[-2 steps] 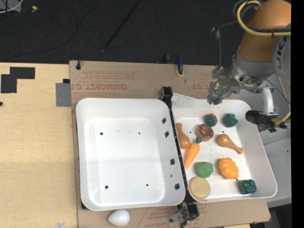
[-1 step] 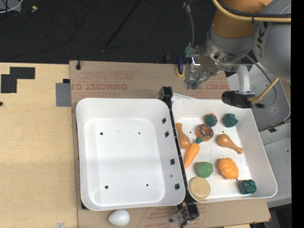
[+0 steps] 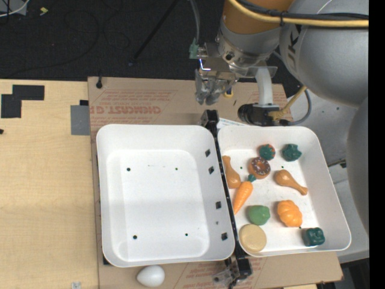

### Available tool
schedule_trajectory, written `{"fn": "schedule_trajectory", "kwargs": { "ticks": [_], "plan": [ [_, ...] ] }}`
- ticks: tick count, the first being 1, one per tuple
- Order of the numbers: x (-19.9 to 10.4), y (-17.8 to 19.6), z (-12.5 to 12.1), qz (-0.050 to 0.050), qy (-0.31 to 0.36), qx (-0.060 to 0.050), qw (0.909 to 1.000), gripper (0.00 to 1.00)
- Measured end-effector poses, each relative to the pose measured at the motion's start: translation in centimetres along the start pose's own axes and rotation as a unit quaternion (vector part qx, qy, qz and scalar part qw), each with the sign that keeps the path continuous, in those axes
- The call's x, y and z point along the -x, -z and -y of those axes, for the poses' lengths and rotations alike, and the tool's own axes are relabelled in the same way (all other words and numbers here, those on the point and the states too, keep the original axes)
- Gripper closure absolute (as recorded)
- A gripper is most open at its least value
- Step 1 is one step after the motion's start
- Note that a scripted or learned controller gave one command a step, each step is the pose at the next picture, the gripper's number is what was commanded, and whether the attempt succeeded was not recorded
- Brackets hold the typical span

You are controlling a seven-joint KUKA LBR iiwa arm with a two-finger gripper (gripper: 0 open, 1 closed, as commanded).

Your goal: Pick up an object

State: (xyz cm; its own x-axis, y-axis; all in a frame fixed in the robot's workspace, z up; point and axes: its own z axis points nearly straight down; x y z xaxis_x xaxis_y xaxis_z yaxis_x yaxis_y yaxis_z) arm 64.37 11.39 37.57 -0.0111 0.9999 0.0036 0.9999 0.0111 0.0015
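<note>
Down at the near edge, a white egg (image 3: 150,276) sits on the bench just outside the left bin (image 3: 111,185). Up top, the gripper (image 3: 210,95) hangs over the cardboard behind the two bins, above the back end of the divide between them. Nothing shows between its fingers, and whether they're spread or closed, I can't tell from this angle. All the pickings lie in the right bin (image 3: 328,161), so toward the camera and to the right of the gripper. Nearest look to be the tan drumstick (image 3: 230,172) and the carrot (image 3: 242,196), both by the left wall, long axes running roughly front to back. Beyond them, the doughnut (image 3: 260,168), a second drumstick (image 3: 291,182) and the little pumpkin (image 3: 289,213). So I'd call it forward and down.
</note>
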Motion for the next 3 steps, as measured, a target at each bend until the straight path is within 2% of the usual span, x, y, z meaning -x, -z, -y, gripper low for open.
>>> {"fn": "schedule_trajectory", "kwargs": {
  "ticks": [1,2,3],
  "plan": [
    [-8.2,5.5,-0.1,0.0,-0.001,0.001,1.0,1.0],
    [-11.3,16.9,-0.1,0.0,-0.003,0.004,1.0,1.0],
    [-9.5,6.9,-0.1,0.004,-0.006,-0.007,0.9999,1.0]
  ]
}}
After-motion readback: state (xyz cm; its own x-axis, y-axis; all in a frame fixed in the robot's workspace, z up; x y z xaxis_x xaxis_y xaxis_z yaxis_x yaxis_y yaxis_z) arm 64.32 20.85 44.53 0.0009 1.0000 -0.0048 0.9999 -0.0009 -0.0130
